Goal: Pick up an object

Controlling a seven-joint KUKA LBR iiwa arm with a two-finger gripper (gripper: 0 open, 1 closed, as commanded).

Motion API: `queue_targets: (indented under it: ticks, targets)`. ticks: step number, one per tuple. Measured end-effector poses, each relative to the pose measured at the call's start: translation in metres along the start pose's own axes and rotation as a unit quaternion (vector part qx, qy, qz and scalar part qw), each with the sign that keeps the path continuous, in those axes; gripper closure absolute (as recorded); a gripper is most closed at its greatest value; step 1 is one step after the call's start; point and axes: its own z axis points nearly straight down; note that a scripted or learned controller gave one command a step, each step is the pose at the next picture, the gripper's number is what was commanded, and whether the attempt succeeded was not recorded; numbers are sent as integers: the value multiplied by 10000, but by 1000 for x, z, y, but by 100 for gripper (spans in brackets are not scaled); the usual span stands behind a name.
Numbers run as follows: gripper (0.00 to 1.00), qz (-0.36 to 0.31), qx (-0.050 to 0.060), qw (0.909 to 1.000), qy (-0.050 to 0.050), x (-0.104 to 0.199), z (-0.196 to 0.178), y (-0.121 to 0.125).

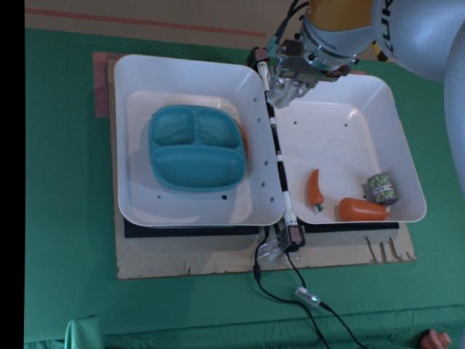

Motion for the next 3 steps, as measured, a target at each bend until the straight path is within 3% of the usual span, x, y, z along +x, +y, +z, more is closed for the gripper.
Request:
queue_targets:
  ticks: [2, 3]
  targets:
    - [100, 4, -21, 10000, -11, -79, -18, 55]
    - [100, 0, -8, 10000, -5, -42, -16, 53]
